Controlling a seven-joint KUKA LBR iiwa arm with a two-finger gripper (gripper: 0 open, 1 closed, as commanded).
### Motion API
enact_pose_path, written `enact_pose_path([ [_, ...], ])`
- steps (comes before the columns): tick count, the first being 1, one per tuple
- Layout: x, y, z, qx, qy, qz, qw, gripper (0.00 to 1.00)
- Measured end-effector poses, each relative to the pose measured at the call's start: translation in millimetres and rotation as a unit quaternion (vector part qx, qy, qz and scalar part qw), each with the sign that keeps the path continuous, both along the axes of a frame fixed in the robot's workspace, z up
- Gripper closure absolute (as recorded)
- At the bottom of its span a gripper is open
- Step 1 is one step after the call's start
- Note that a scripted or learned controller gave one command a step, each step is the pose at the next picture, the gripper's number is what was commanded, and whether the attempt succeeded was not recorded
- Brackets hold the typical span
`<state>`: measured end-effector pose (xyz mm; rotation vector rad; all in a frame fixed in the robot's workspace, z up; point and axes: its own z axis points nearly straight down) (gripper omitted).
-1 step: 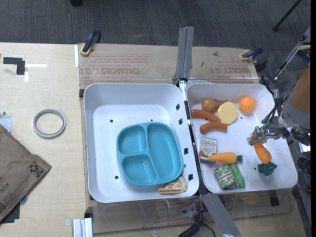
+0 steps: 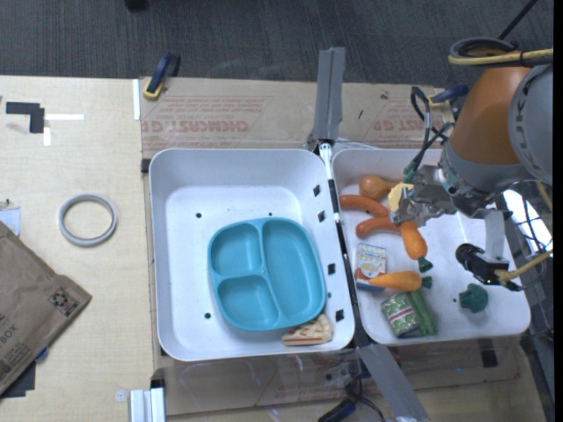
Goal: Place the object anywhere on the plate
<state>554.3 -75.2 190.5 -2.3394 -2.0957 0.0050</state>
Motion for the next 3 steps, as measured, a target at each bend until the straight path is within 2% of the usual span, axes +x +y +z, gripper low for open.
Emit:
enact_pose_path([
  [1, -6.2, 87.0, -0.2, -0.0006, 0.001, -0.137, 0.9906, 1.0],
  [2, -29.3, 158.7, -0.3, -0.0005, 0.001, -0.09, 0.9959, 1.0],
  [3, -29.3, 158.6, -0.3, -0.0006, 0.001, -0.09, 0.9959, 0.0],
])
